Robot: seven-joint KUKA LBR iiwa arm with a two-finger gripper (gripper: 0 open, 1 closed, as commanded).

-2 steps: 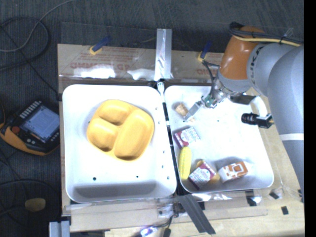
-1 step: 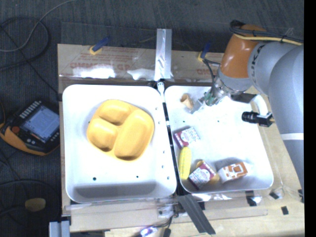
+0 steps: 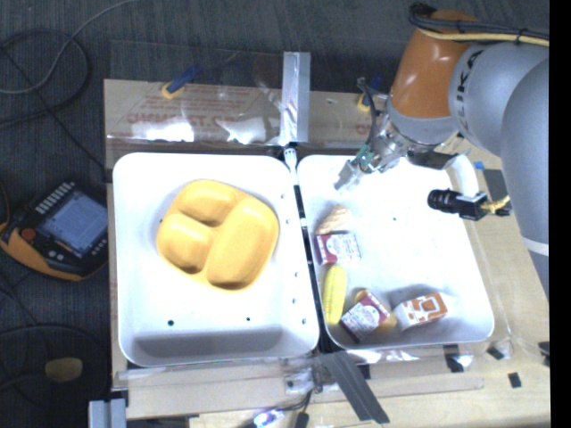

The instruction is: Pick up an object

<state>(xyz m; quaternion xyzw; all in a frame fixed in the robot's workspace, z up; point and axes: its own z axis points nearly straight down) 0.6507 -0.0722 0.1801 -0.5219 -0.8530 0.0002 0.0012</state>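
Overhead, arm (image 3: 464, 78) slants its wrist over right bin (image 3: 446, 239)

The left bin (image 3: 125, 266) contains one large yellow moulded tray (image 3: 217, 232) with three rounded lobes, lying flat near the bin's centre. The right bin (image 3: 446, 266) contains five small items grouped along its left wall and near edge. A pale tan, bun-like piece (image 3: 334, 218) lies close to the left wall; its identity cannot be confirmed. Just below it lies a flat maroon-and-white packet (image 3: 340, 247). A yellow corn cob (image 3: 334, 294) lies lengthwise beside the wall. A red-and-white packet (image 3: 367, 316) lies tilted to its right. An orange-and-white carton (image 3: 421, 309) lies on its side next to that packet.
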